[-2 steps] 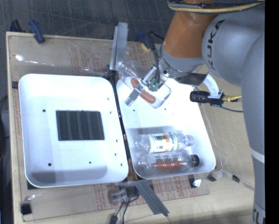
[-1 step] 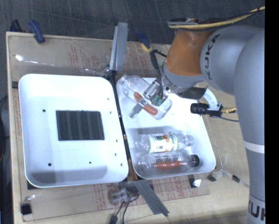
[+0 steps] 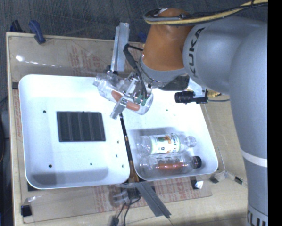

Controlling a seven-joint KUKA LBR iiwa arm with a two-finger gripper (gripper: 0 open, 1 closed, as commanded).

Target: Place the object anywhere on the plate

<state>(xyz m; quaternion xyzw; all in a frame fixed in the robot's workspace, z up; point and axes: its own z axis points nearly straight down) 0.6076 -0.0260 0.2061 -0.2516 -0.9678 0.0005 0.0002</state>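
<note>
I see two white bins side by side on the bench (image 3: 61, 55). The left bin (image 3: 37, 126) has one dark ridged plate (image 3: 81, 126) lying flat near its middle. The right bin (image 3: 204, 126) has two clear plastic bottles lying on their sides at about 6 o'clock in it. One is the bottle with the white and green label (image 3: 165, 144). Just below it, touching or almost touching, is the bottle with the dark cap (image 3: 171, 164), and its cap points to 3 o'clock.

There is one more clear bottle (image 3: 122, 94), so I count three bottles in all. This third one has some red or orange on it. It is up in the air, over the place where the two bins meet, at about 12 o'clock from that dividing edge. It is tilted, with one end toward 10 o'clock and the other toward 4 o'clock. From the plate it sits at about 2 o'clock, apart from it.

The claw (image 3: 131, 91) is right at this bottle. The bottle looks pinched in the claw, with the metal parts pressed against its middle.

One big grey arm (image 3: 226, 55) with an orange band (image 3: 162, 41) comes in from 3 o'clock. Two blue clamps (image 3: 37, 32) sit at the bench's far left edge, near 11 o'clock.
</note>
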